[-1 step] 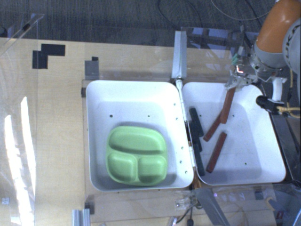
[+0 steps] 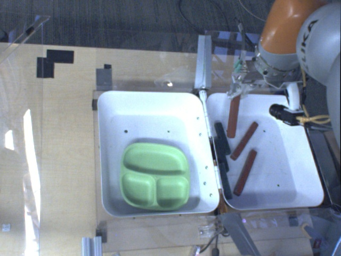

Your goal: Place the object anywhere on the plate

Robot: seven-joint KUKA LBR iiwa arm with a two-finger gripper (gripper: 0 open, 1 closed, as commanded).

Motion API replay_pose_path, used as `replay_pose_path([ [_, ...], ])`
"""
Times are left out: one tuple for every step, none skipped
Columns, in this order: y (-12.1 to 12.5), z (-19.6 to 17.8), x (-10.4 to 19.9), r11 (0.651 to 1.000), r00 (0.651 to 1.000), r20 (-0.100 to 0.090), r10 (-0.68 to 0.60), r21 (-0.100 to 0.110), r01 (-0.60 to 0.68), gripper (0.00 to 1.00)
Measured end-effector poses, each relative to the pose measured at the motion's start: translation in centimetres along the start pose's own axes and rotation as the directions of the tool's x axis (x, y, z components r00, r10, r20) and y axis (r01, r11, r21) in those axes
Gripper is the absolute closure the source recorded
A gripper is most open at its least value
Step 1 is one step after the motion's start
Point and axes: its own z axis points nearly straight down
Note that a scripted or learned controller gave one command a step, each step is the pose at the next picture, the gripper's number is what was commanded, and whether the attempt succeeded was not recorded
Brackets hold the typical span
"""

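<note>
grey arm (image 2: 325,41), orange band (image 2: 285,17), black "ku" lettering, yellow cable at wrist.

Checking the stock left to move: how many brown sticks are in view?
3, all over the right bin: one brown stick hanging upright under the gripper at the far left corner, one lying mid-bin, one nearer the front. None looks hidden.

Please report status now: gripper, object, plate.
Gripper over right bin, a brown stick hanging from it. Green plate in left bin, nothing on it. Two more sticks lying in right bin.
</note>
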Motion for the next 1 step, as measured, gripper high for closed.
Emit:
replay_pose_path([
  [-5.43, -2.39, 8.49, 0.975, 0.975, -0.001, 0.221, 0.001, -0.221, 1.0],
])
